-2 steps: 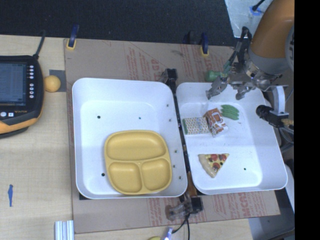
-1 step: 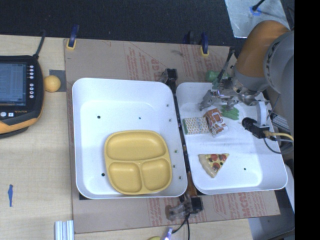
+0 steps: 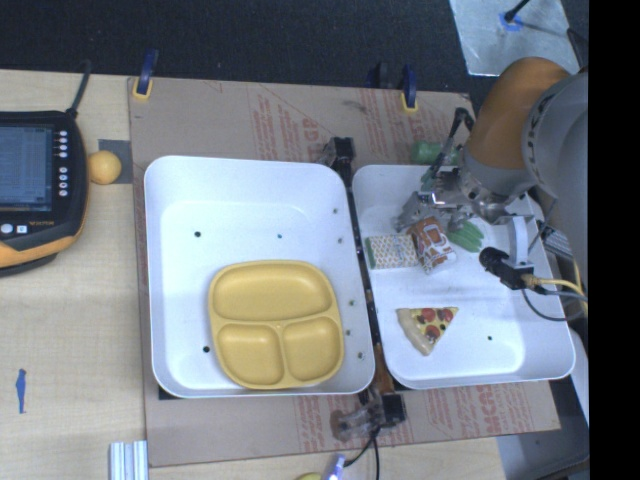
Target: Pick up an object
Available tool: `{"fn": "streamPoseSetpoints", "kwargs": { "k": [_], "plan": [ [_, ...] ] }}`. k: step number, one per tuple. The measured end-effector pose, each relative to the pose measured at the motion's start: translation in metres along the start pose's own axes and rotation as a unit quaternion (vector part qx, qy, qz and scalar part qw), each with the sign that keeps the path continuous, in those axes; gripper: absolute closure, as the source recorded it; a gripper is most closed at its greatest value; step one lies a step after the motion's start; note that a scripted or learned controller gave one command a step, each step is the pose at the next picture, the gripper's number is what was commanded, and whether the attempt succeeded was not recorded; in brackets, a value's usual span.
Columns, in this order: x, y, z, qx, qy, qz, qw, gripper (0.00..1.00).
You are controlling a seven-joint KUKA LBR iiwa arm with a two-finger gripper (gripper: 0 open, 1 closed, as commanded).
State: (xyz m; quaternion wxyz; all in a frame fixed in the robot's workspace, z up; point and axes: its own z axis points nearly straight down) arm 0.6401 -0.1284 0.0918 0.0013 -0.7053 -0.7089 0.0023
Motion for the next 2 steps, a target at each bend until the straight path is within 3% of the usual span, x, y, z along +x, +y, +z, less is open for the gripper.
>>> {"fn": "streamPoseSetpoints", "kwargs": {
  "k": [1,2],
  "plan": [
    [-0.001,0.0,-0.011,0.001,0.0,-0.001,1.0,1.0],
    [0.091,-0.013,-0.102,-0.002,0.001,-0.001,1.0,1.0]
  ]
}}
